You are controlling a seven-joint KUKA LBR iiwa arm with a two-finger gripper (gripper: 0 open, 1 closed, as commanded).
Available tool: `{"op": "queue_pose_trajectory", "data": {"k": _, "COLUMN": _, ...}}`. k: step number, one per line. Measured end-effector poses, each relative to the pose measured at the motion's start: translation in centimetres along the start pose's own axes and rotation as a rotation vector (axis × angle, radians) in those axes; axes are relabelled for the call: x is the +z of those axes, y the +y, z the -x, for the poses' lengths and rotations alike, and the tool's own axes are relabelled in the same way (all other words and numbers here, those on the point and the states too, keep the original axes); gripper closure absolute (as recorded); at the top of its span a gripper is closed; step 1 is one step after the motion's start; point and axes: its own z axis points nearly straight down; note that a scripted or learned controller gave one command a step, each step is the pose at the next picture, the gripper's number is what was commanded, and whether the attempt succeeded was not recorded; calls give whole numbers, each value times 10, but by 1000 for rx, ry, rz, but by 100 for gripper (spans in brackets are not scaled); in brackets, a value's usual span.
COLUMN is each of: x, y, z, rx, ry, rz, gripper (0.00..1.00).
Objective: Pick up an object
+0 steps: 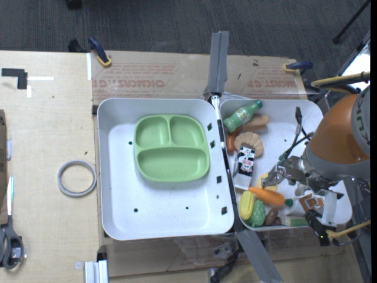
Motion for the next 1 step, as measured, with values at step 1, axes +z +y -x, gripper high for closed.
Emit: {"op": "queue_pose_trajectory", "data": {"k": 1, "x": 16, "y": -7, "z": -9, "rx": -120, "ry": 0, "rz": -1, "gripper": 0}}
